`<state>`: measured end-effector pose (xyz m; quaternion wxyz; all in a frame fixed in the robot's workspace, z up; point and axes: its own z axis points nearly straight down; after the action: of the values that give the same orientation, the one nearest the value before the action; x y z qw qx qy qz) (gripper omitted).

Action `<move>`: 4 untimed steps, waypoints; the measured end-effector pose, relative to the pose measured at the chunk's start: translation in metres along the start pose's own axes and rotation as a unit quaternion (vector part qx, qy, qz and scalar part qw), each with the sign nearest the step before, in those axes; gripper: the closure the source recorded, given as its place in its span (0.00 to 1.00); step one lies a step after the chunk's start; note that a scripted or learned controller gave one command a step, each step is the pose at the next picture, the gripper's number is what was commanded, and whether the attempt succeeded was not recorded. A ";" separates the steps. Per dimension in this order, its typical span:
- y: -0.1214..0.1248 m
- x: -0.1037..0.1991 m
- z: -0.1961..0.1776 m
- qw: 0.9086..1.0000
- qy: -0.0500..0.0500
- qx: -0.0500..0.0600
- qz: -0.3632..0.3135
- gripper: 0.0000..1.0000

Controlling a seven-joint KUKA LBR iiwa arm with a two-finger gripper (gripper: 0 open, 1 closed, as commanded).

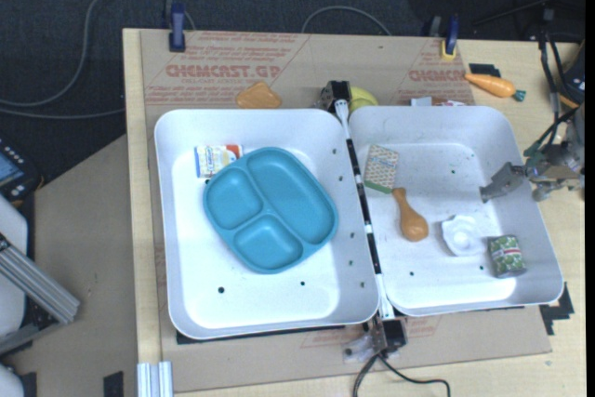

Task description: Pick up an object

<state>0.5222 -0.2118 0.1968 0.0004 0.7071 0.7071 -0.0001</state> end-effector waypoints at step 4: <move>0.016 0.119 0.102 1.000 0.001 0.000 0.001 1.00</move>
<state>0.5386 -0.0930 0.0947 -0.0001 0.7075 0.7067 0.0002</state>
